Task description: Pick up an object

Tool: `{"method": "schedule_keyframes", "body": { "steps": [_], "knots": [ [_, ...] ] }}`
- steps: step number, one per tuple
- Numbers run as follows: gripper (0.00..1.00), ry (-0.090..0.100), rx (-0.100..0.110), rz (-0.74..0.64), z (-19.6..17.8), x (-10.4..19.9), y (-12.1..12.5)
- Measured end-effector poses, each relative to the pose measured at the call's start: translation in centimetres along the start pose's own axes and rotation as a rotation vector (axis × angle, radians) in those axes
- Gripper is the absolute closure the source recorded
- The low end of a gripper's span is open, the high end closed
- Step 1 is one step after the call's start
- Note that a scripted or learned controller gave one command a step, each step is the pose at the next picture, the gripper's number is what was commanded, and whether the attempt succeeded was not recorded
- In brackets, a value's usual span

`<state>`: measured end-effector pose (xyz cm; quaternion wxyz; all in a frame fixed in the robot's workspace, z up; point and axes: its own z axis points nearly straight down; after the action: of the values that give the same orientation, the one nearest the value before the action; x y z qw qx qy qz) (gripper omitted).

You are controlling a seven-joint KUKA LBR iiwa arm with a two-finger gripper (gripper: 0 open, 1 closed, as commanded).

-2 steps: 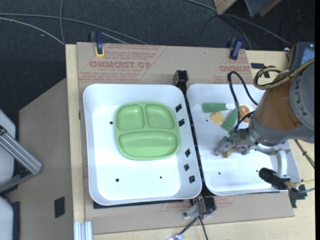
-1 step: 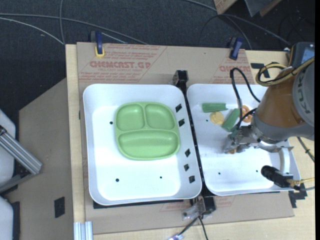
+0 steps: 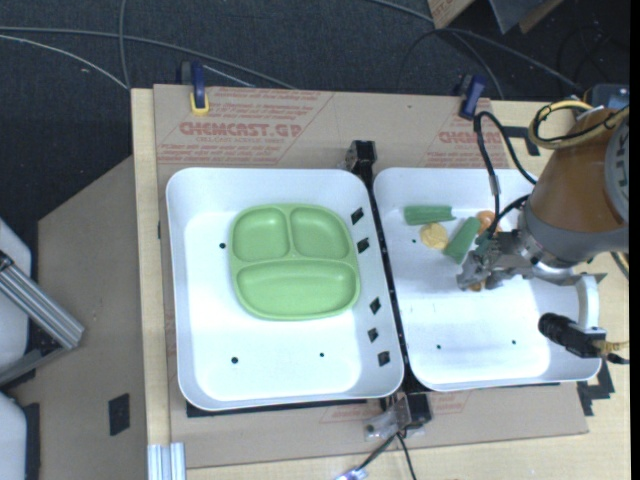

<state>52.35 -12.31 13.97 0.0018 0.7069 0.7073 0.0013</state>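
In the right bin [image 3: 480, 353], near its back, lie a green block [image 3: 429, 214], a second green piece tilted on a slant [image 3: 461, 239], a small yellow object [image 3: 433, 235] and an orange object [image 3: 485, 219]. My gripper [image 3: 477, 273] hangs low over the right bin, just right of and below the slanted green piece. The fingertips are dark and small against the bin floor. I see nothing clearly held between them.
The left bin [image 3: 200, 348] holds a green three-compartment plate [image 3: 295, 261]. A row of black clips [image 3: 372, 308] marks the divider between the bins. Cables [image 3: 500, 158] run along the arm at the right. Blue clamps [image 3: 199, 80] sit at the bench's back edge.
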Motion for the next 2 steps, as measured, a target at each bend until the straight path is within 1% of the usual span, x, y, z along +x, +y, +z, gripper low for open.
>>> {"method": "schedule_keyframes", "body": {
  "steps": [1,2],
  "knots": [
    [1.00,0.000,0.000,0.000,-4.6,-0.8,0.3],
    [1.00,-0.001,-0.002,-0.001,-9.7,-0.7,1.5]
  ]
}}
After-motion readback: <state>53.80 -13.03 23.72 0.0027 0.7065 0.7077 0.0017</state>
